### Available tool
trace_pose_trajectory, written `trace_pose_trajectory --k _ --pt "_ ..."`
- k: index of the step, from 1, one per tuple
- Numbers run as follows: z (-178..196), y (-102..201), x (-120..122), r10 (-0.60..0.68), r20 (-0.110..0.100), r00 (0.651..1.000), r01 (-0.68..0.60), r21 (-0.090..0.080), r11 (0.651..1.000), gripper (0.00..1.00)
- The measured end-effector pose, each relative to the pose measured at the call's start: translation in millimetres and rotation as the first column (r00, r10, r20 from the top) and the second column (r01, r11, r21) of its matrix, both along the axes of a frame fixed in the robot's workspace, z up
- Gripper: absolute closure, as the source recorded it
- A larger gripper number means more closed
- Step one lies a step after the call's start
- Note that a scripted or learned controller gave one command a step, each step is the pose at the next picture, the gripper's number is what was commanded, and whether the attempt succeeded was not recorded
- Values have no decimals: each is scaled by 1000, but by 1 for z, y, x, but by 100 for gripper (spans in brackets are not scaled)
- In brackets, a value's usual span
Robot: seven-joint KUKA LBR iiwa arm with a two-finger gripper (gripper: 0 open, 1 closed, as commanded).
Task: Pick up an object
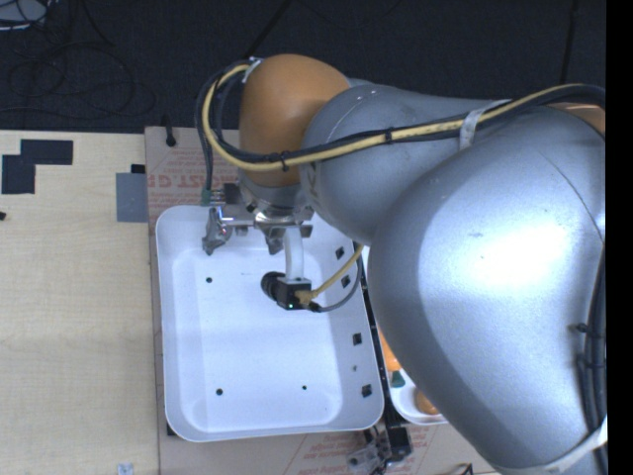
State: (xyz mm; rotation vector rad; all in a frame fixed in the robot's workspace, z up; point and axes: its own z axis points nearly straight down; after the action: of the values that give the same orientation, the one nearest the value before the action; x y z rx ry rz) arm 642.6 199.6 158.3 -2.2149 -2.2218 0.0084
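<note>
Arm is reaching in from the right & covering most of that side, w/ its orange band sitting above the wrist. Gripper is hanging over the far part of the left bin, close to the bin's back wall & pointing down. Can't tell from this angle whether it's open or closed. Left bin is sitting on a brown cardboard sheet w/ red print, and that's lying on the pale wood bench. A few small dark dots are showing on the bin's white floor. Right bin is lying mostly under the arm, w/ just a sliver of its near-left corner peeking out. In that sliver an orange object is lying, w/ a green bit just beside it. Both are well apart from the gripper & in the other bin. Dark grey patches are showing on the bench, left of the cardboard.
</note>
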Motion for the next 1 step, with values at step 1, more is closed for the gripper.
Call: trace_pose_trajectory --k 1 --pt "-16 46 0 1 3 1000 -1 1 1000 0"
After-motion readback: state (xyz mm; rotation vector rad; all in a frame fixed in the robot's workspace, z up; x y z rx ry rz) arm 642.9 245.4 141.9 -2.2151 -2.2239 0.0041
